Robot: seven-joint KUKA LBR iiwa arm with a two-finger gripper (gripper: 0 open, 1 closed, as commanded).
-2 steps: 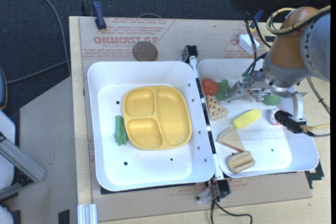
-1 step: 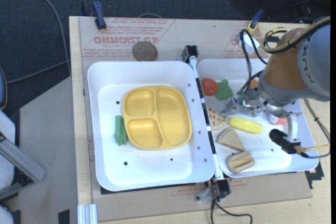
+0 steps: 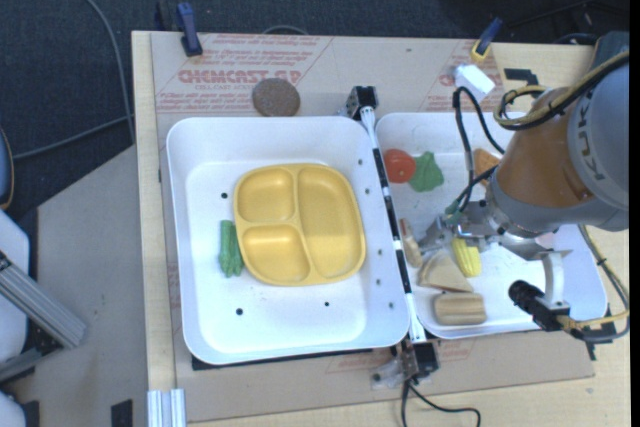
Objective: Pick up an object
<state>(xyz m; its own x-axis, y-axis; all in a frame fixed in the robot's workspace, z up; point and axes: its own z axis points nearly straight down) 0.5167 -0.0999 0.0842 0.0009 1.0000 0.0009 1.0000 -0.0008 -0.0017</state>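
End effector (image 3: 462, 233) sits low in the right bin (image 3: 590, 290), among the toy food near that bin's middle. Its metal parts are partly under the wrist; whether it is released or clenched cannot be told, and nothing is seen lifted off the bin floor.

Count, two white bins side by side on the tabletop (image 3: 300, 65).
- Left bin (image 3: 190, 245): 1 yellow three-compartment plate (image 3: 298, 221), 1 green pod-shaped item (image 3: 231, 248) lying just beside the plate's left edge.
- Right bin: 1 red tomato-like piece (image 3: 399, 165) touching 1 green leafy piece (image 3: 427, 172) at the far end; 1 yellow corn piece (image 3: 467, 258) right at the end effector; 1 tan wedge (image 3: 441, 272) and 1 tan bread-roll shape (image 3: 459, 308) near the front edge; 1 slim tan stick (image 3: 409, 246) along the dividing wall.
- An orange-tan bit (image 3: 484, 159) shows beside the arm, mostly covered; cannot identify.
- Outside the bins: 1 round brown disc (image 3: 276, 98) on the tabletop behind the left bin.

Hidden: the arm (image 3: 560, 155) covers much of the right bin's far right part. A black fitting (image 3: 534, 304) with cabling lies over the bin's front right.

Arm pose: reaches in from the right, orange band above the wrist, wrist bent downward toward the bin floor.
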